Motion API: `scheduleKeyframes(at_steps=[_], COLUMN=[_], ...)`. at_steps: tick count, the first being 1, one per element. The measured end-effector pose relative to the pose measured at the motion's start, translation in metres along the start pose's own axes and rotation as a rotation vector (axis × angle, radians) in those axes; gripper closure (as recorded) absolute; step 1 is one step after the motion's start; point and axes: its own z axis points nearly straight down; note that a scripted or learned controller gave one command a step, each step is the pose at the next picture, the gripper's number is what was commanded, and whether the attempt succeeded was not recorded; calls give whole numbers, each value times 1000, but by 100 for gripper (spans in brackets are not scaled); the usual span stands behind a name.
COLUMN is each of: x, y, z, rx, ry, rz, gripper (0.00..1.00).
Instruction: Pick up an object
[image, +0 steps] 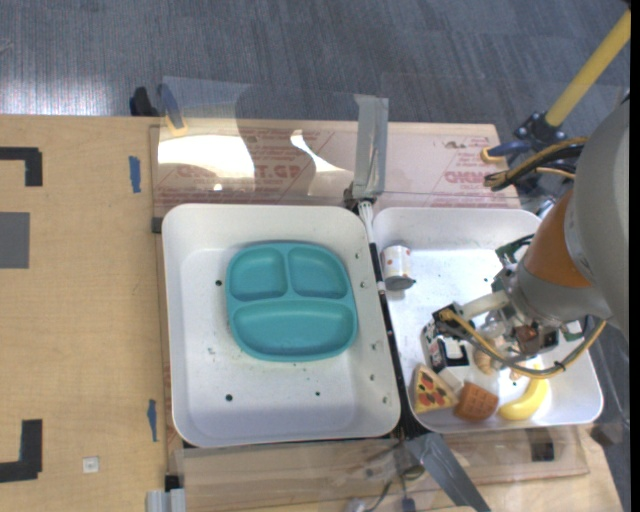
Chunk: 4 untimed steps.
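My gripper (492, 350) hangs low over the right bin (440, 240), near its front right part. Just below it lie a yellow banana (527, 400), a brown bread-like piece (477, 402) and a toy pizza slice (431, 390), all along the bin's front wall. The gripper's tip is just above the brown piece and the banana; whether it touches either I cannot tell. A small silver and white can (396, 266) lies at the back left of the same bin, well apart from the gripper.
The left bin (190, 300) holds a teal divided plate (291, 300) in its middle. A clear plastic sheet and a cardboard panel (260, 165) stand behind both bins. The arm's grey body (600, 200) covers the right bin's right side.
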Motion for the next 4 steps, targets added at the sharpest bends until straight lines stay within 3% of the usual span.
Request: scheduleKeyframes(at_steps=[1, 2, 3, 4], x=[1, 46, 66, 15], y=[-36, 42, -1, 36], z=[-56, 0, -61, 1], rx=[1, -1, 0, 1], ry=[-4, 1, -2, -3], rz=[-84, -73, -543, -357], gripper=[100, 100, 100, 100])
